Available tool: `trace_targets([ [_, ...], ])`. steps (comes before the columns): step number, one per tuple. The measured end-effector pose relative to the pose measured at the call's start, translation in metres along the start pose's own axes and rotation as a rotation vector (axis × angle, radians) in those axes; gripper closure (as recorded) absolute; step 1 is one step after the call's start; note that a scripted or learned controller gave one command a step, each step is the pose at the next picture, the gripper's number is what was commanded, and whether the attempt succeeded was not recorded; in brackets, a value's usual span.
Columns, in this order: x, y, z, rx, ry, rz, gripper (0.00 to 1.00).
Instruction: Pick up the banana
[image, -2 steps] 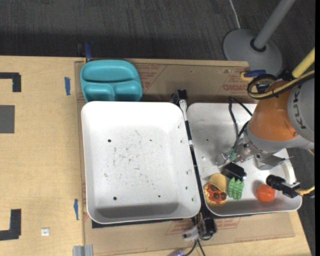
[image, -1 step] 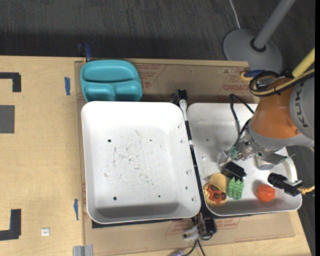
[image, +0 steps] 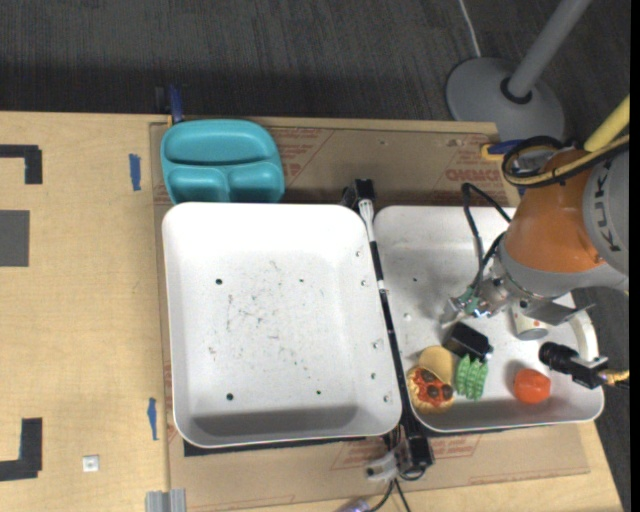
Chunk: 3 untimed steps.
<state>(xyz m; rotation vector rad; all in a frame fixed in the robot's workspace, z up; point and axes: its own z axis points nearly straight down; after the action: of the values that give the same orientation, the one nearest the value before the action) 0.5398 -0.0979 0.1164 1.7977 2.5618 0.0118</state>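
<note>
A pale yellow rounded thing (image: 437, 359), possibly the banana, lies near the front left of the right bin (image: 420, 250); part of it is hidden by a red and yellow toy (image: 430, 390) in front of it. My gripper (image: 468, 338) hangs low in the right bin, just to the right of and slightly behind the yellow thing, over a green toy (image: 472, 378). The grey arm with its orange band (image: 550, 235) comes in from the right. I see nothing held in the gripper.
An orange-red ball (image: 531, 385) lies at the front right of the right bin. The left bin (image: 270, 400) stands alongside. A teal divided tray (image: 222, 160) sits behind the left bin. A black clamp (image: 362, 195) sits between the bins.
</note>
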Motion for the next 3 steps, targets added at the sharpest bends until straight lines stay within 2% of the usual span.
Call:
trace_targets([
  [2,0.0,0.002,-0.02,-0.007,-0.004,0.0,1.0],
  [3,0.081,0.014,-0.069,0.011,0.005,-0.065,1.0],
])
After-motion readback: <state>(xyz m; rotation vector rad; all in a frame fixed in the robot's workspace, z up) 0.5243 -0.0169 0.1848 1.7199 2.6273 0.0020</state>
